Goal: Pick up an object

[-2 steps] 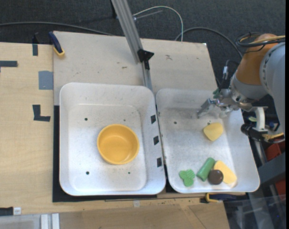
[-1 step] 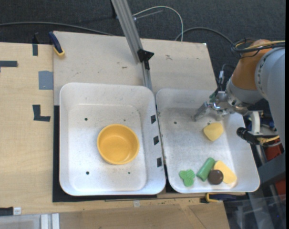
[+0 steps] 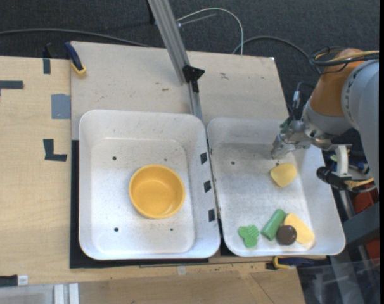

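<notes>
The right bin holds several small objects. A pale yellow wedge-shaped piece lies near its right side. Along the bin's front edge sit a green leafy piece, a green cylinder, a dark brown round piece and a yellow piece under it. My gripper hangs low just above and behind the pale yellow wedge, its tips near the bin floor. Nothing shows between the tips. The left bin holds a yellow bowl.
A slanted metal pole crosses the back of the bench and ends at a black clamp by the bins' divide. Cables loop behind the right bin. A blue and yellow clamp lies at the back left.
</notes>
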You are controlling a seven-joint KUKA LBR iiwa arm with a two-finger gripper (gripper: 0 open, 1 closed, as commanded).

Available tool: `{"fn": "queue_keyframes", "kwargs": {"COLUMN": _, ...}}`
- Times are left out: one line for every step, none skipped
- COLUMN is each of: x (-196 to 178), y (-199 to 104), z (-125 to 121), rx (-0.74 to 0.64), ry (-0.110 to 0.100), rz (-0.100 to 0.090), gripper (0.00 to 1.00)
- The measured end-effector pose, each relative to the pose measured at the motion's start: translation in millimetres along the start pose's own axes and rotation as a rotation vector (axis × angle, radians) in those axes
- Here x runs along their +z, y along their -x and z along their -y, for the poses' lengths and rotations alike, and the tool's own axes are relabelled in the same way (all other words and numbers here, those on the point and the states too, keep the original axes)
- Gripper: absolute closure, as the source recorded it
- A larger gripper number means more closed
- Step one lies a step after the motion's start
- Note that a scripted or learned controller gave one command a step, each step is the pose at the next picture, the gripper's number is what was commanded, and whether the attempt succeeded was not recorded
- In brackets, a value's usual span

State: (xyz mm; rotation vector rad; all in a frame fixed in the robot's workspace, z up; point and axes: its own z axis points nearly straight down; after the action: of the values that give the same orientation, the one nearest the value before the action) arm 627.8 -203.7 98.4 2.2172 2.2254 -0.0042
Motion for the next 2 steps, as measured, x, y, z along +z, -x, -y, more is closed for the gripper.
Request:
{"fn": "queue_keyframes", "kwargs": {"x": -61, "y": 0, "z": -8, "rx": 0.002, "ry": 0.007, "rz": 0.0, "gripper": 1.0}}
{"fn": "queue_keyframes", "kwargs": {"x": -117, "y": -4, "z": -19, "rx": 0.001, "ry": 0.008, "rz": 0.0, "gripper": 1.0}}
